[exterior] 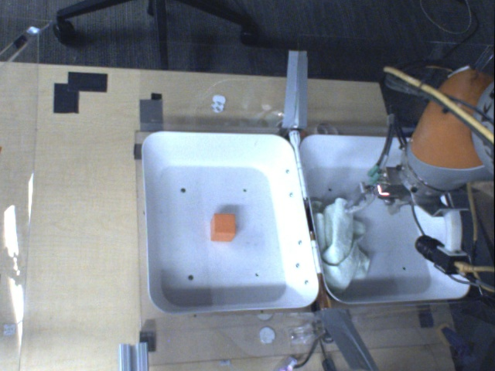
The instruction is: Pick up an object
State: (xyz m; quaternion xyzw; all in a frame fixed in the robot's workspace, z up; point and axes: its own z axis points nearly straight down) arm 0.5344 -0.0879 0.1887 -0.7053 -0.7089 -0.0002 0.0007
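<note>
Orange is the colour of the one small block (223, 227) we see, a squarish cube with a slightly brighter top face and a darker front side, lying on the floor of the left bin (166, 284). It sits a little below that bin's middle, well apart from every wall and alone in there.

We count two shallow white bins side by side on the wooden bench (77, 230), one orange block, one pale crumpled cloth (339, 239), and one arm (452, 134). The bins touch along a shared edge, where a grey metal strip (296, 91) runs up toward the back of the bench.

The right bin (387, 288) holds the cloth, a whitish, faintly green bundle bunched against the bin's left wall and reaching down toward its near-left corner. The gripper (379, 190) hangs over this same bin, just to the right of the cloth's upper end and near it; a small red light shows on it. We cannot tell how its tool end stands, nor whether it touches the cloth. Behind it rises the arm's grey body with its orange band, coming in from the right with cables alongside.

The block lies well apart from the gripper, one bin over.
</note>
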